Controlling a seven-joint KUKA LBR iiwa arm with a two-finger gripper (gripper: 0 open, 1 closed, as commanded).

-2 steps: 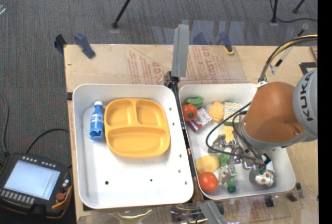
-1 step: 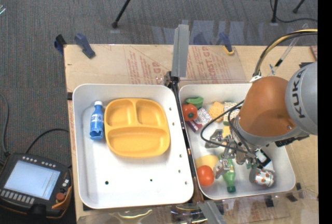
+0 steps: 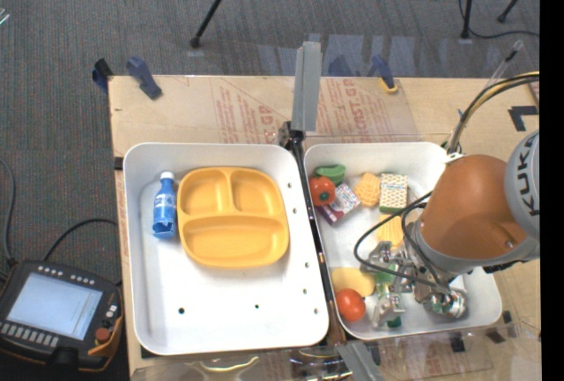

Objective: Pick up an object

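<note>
My gripper [image 3: 390, 287] is down low in the right bin [image 3: 441, 154], at its front, under the orange wrist band [image 3: 471, 212]. Right around it lie a yellow lemon-like piece [image 3: 352, 280], a red tomato [image 3: 350, 305] and a small green item [image 3: 393, 307]. A yellow corn-like piece [image 3: 388, 234] lies just behind it, partly hidden by the wrist. The tangle of cables and metal hides whether anything sits in the gripper.
Toward the back of the right bin are a red and green vegetable [image 3: 322, 189], a purple packet [image 3: 335, 205], a waffle piece [image 3: 367, 189] and a sandwich block [image 3: 394, 191]. The left bin [image 3: 141, 282] holds a yellow divided plate [image 3: 233, 216] and a blue bottle [image 3: 164, 203].
</note>
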